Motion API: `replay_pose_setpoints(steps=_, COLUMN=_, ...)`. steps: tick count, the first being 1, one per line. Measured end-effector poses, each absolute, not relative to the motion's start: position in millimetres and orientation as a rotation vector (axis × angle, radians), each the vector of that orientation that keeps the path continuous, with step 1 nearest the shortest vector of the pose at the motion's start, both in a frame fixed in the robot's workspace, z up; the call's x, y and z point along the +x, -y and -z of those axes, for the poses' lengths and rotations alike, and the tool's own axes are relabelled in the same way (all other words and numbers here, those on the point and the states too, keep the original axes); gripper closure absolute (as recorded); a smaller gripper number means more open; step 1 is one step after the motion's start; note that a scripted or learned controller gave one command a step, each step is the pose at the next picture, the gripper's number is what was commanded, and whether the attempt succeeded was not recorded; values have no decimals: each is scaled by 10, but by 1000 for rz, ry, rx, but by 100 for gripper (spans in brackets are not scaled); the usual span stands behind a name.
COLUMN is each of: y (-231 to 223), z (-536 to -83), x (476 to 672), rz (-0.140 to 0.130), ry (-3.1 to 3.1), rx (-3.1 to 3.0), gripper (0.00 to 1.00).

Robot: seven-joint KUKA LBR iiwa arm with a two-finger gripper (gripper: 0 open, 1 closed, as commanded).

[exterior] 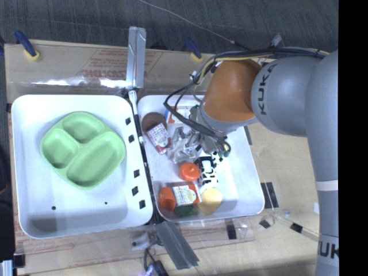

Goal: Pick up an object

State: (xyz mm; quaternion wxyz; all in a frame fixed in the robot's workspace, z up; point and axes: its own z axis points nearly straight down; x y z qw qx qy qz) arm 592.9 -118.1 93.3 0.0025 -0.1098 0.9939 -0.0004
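The right bin (248, 180) holds several small objects. A brown round item (152, 120) lies at its upper left, with a red-and-white packet (158, 135) just below it. An orange ball (189, 171) sits mid-bin beside a black-and-white patterned piece (208, 170). Along the near wall lie an orange-and-green carton (180, 197) and a pale yellow lump (211, 198). My gripper (185, 144) hangs low in the middle of this bin, just above the orange ball and right of the packet. The wrist and cables cover much of it.
The left bin (34, 211) holds a green three-compartment plate (83, 148). A row of black clips (135, 171) runs along the wall between the bins. The grey arm (299, 108) with its orange band (230, 91) spans the right bin's upper right.
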Motion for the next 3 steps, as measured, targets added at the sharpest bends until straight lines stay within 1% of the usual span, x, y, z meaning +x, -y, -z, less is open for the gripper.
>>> replay_pose_setpoints(steps=1, y=1160, z=-936, x=6086, rz=2, ry=-3101, rx=-470, gripper=100)
replay_pose_setpoints(steps=2, y=1577, z=-1102, x=6589, rz=3, ry=-3131, rx=-175, gripper=100)
replay_pose_setpoints(steps=3, y=916, z=-956, x=6592, rz=-1, ry=-3135, rx=58, gripper=100)
